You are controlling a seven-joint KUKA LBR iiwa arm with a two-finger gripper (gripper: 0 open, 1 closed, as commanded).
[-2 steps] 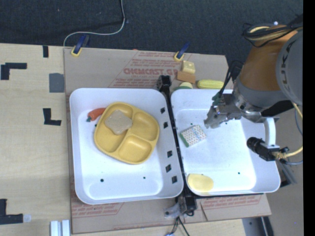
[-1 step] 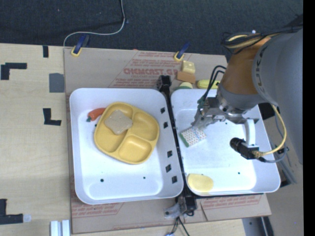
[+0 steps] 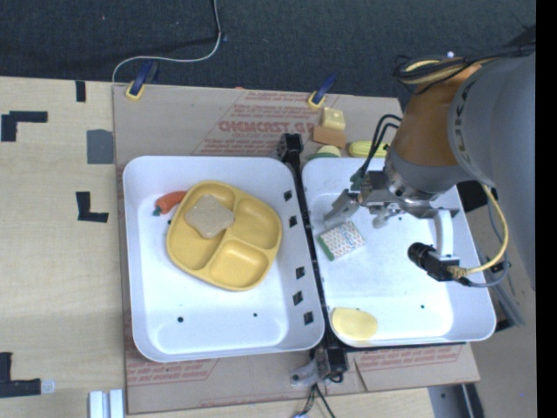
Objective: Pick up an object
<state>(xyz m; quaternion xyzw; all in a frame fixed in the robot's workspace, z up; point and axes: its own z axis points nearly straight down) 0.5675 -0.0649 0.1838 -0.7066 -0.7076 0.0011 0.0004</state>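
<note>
A small checkered packet point(image 3: 341, 239) with a green edge lies flat in the right bin point(image 3: 470, 320), near its left wall. My gripper point(image 3: 359, 215) hangs just above and a little right of the packet. It is open, with one fingertip point(image 3: 337, 210) by the packet's upper edge and nothing between the fingers. A pale yellow rounded object point(image 3: 354, 323) rests at the right bin's front left corner. In the left bin point(image 3: 148, 320) sits a yellow divided plate point(image 3: 235, 255) with a tan slice point(image 3: 209, 217) on it, and an orange-red piece point(image 3: 170, 201) lies by the plate's far left rim.
Behind the right bin stand a tan wooden block point(image 3: 330, 127), a pale green item point(image 3: 327, 152) and a yellow item point(image 3: 360, 149). A black divider point(image 3: 305, 251) runs between the bins. The arm's grey body point(image 3: 487, 138) covers the right bin's far right part.
</note>
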